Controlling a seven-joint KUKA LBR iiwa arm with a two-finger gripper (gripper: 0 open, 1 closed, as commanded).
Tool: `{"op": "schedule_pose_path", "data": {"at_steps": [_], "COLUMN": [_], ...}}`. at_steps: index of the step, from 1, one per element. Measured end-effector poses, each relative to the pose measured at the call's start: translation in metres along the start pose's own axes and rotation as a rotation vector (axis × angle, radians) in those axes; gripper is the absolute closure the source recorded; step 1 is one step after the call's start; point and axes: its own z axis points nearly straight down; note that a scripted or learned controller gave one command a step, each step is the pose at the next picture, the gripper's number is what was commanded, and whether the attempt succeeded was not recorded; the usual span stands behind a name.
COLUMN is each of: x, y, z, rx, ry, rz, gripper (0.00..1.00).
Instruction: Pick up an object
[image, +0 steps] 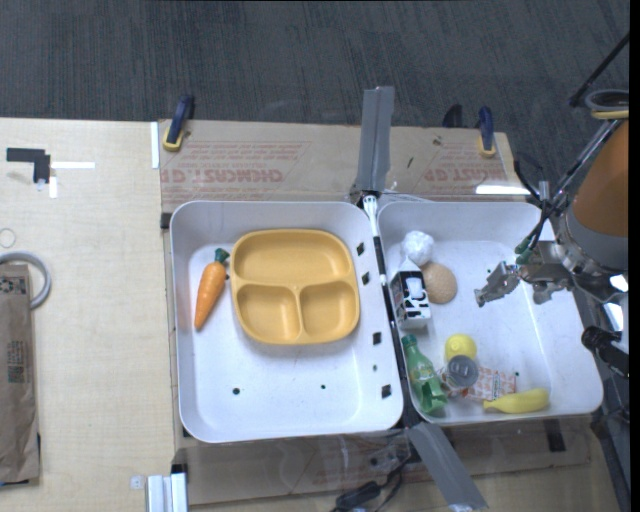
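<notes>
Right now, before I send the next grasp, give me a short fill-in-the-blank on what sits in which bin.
1. The carrot lies in the ____ bin, beside the yellow divided tray.
2. The tray has ____ compartments.
3. The banana lies near the front edge of the ____ bin.
4. The gripper hangs over the ____ bin, apart from the brown egg-shaped object.

Missing words: left; three; right; right
</notes>
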Motion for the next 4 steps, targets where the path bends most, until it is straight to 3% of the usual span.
{"op": "schedule_pose_path", "data": {"at_steps": [1, 2, 3, 4], "x": [0.036, -0.032, 0.018, -0.021], "y": [-0.031, 0.012, -0.045, 0.001], "z": [0.097, 0.116, 0.116, 0.116], "rx": [0.0, -0.001, 0.001, 0.0], "ry": [0.0, 0.0, 0.001, -0.001], "rz": [-0.185, 0.016, 0.228, 0.292], "gripper": [0.0, 0.0, 0.0, 0.0]}}
